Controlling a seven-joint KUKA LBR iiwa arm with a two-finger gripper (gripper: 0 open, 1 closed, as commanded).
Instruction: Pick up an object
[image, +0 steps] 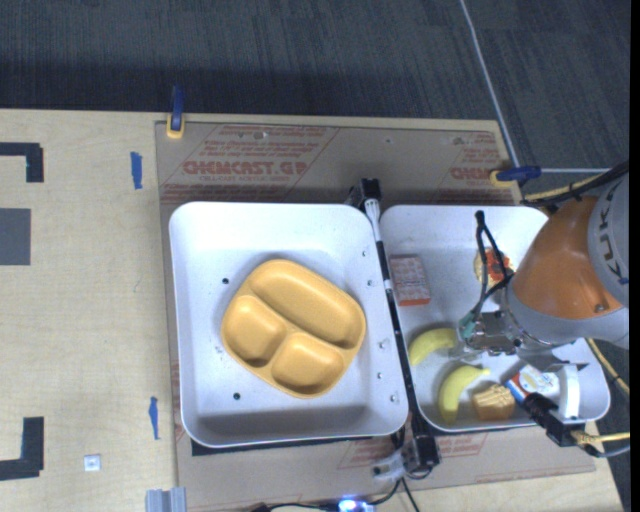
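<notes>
Hovering over right bin (440, 225), gripper (482, 338) is hanging low among things; cannot tell its grip. Nearest banana (431, 345) is lying just left of it, long side slanting left-near to right-far.

Light: bright, even, from overhead.
Glare: white bins (190, 300) nearly washed out (left one most).
Shadows: soft, short beneath the yellow tray (292, 326).
Floor: dim at top.
Sharpness: slightly soft overall; small items near the arm (570, 270) blurred.
</notes>
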